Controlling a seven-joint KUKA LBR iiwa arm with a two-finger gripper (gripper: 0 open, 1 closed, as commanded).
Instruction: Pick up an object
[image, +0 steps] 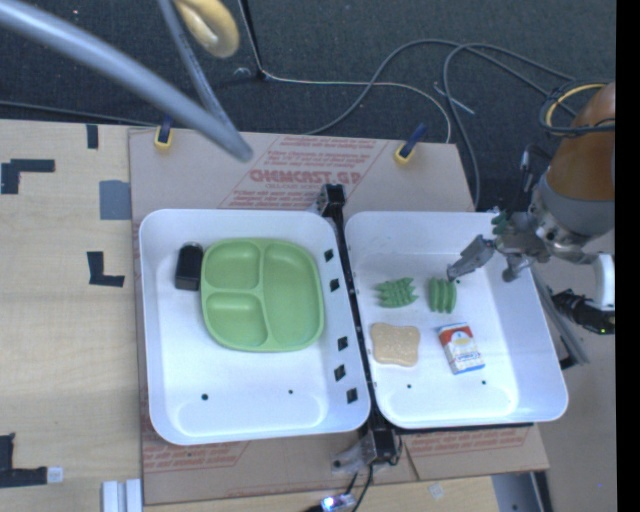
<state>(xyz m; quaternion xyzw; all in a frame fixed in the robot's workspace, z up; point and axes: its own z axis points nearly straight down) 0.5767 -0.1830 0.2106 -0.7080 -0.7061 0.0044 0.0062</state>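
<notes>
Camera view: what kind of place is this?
Likely a robot grasping test bench in a lab: two white bins clamped to cardboard, toy items like a green divided plate, loose cables on dark floor.

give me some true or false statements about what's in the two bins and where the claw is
1. The green divided plate lies in the left bin. True.
2. A black block sits on top of the plate. False: it lies on the bin floor beside the plate's left edge.
3. The right bin holds four items. True: two green toy vegetables, a slice of bread and a small red and white box.
4. The claw is over the left bin. False: it is over the right bin, just above the green vegetable on the right.
5. The bread lies to the right of the small box. False: it lies to its left.
</notes>
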